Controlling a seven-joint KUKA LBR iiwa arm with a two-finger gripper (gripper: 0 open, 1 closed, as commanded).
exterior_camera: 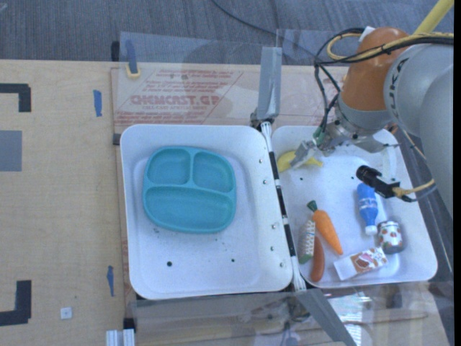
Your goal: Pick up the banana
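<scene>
- Two white bins side by side: left bin point(137, 215) bearing a teal divided plate point(190, 189).
- In the right bin point(421, 262), far corner: banana point(292, 161).
- Gripper point(308, 150) just at the banana, fingers apart, nothing visibly clamped.
- Nearer: carrot point(328, 229), blue bottle point(367, 206).

My bench point(57, 215) is pale wood with black tape marks point(16, 97) and bits of blue tape point(97, 103) along its left. Beyond its far edge lies grey carpet point(108, 6), crossed by a dark cable point(241, 20). The light is even.
</scene>
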